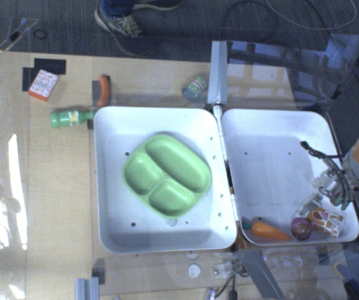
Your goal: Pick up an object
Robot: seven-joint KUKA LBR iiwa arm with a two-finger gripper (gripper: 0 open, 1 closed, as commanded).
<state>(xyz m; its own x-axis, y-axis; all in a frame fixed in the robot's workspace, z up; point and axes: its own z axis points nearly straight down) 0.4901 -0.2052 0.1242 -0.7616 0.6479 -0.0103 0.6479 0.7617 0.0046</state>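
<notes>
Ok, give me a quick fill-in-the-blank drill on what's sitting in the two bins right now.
1. The green divided tray lies in the ____ bin.
2. The carrot lies along the right bin's ____ edge.
3. The dark round fruit sits between the carrot and the small ____.
4. The pincer hovers over the ____ bin.

Missing words: left; near; box; right
</notes>
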